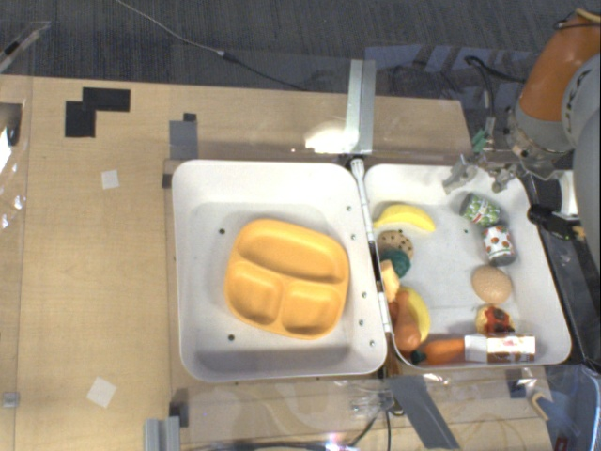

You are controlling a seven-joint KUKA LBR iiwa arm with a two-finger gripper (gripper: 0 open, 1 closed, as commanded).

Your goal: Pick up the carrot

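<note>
we take the right bin (554, 280) as our landmark. the carrot (441, 349) lies inside it along its near edge, towards the near-left corner, lengthwise along that wall. just to the carrot's right, touching or nearly so, a white box with red print (500, 348) lies along the same wall. the gripper (484, 169) hangs over the bin's far edge near its far-right corner, well apart from the carrot, and we see nothing between its fingers; they look spread apart. under it, inside the bin, lie a green can (480, 210) and a red and white can (498, 244), with an egg (491, 284) nearer to us. a banana (406, 218) rests by the bin's left wall at the far end. beside the bin's left wall sits the left bin (188, 252), holding a yellow divided tray (285, 277).
</note>
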